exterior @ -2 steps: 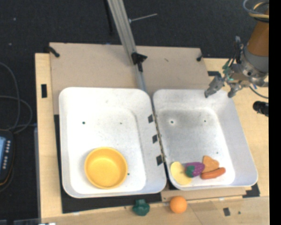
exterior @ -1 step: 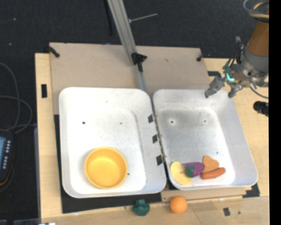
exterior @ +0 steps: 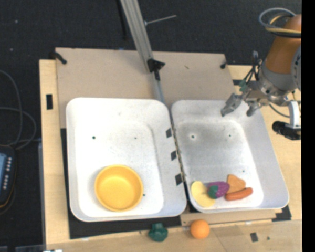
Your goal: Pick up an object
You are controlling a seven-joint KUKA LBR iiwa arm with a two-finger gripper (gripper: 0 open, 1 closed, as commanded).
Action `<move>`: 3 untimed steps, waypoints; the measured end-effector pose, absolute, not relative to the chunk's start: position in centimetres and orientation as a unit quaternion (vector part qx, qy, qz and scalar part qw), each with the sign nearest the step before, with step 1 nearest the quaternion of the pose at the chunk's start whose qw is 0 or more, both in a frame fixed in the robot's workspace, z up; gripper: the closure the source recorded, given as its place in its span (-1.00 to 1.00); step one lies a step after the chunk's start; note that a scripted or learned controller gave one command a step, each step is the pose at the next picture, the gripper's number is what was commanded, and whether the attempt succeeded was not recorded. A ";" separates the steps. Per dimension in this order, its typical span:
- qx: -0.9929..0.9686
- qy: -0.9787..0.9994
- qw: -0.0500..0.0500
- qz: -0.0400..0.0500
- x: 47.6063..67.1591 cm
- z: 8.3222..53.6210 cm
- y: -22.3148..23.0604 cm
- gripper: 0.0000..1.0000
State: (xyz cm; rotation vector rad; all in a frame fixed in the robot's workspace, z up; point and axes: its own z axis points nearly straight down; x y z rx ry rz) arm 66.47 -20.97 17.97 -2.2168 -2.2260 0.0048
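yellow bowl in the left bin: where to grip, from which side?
Judging from this view, take the yellow bowl by its rim, coming straight down from above. It sits upright and open, too wide to span, so one finger inside and one outside the wall fits best. The far rim section looks safest, since the near side lies close to the left bin wall. The gripper hangs over the right bin.

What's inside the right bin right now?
The right bin holds a cluster at its near end: a pale yellow piece, a purple and green toy, an orange wedge and a carrot-like piece. What lies beneath the overlapping pieces is hidden.
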 end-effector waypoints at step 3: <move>-0.703 -0.711 -0.005 0.001 67.3 11.4 -21.6 1.00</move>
